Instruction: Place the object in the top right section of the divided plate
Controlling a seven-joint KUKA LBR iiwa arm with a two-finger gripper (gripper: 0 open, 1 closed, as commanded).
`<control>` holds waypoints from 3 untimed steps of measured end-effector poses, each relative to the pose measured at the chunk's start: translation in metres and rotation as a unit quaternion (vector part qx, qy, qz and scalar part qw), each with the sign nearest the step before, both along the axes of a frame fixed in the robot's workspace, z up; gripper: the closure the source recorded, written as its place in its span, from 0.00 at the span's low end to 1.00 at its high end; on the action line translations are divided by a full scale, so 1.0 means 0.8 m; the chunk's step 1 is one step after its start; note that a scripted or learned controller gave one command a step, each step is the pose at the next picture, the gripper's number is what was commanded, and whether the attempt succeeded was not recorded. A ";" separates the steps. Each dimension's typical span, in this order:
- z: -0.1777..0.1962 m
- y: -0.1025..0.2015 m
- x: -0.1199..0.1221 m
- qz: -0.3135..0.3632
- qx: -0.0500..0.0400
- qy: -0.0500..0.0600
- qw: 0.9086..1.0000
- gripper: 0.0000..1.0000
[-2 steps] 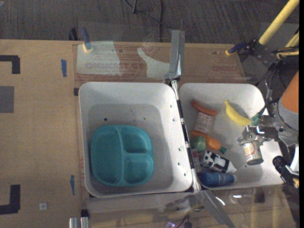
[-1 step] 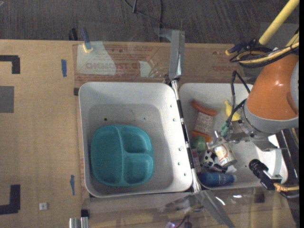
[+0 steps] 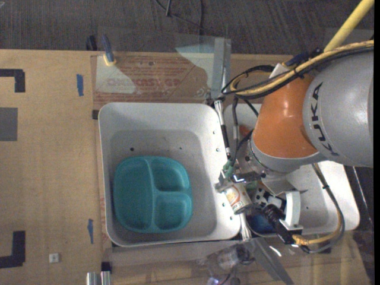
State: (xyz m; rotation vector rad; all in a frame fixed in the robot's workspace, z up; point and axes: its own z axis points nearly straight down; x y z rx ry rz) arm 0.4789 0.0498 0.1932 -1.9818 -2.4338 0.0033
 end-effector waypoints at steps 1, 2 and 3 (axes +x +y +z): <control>-0.008 0.082 0.015 0.145 0.000 -0.003 0.989 1.00; 0.017 0.116 0.001 0.287 0.000 -0.003 0.958 1.00; 0.046 0.096 0.002 0.457 0.000 -0.004 0.889 1.00</control>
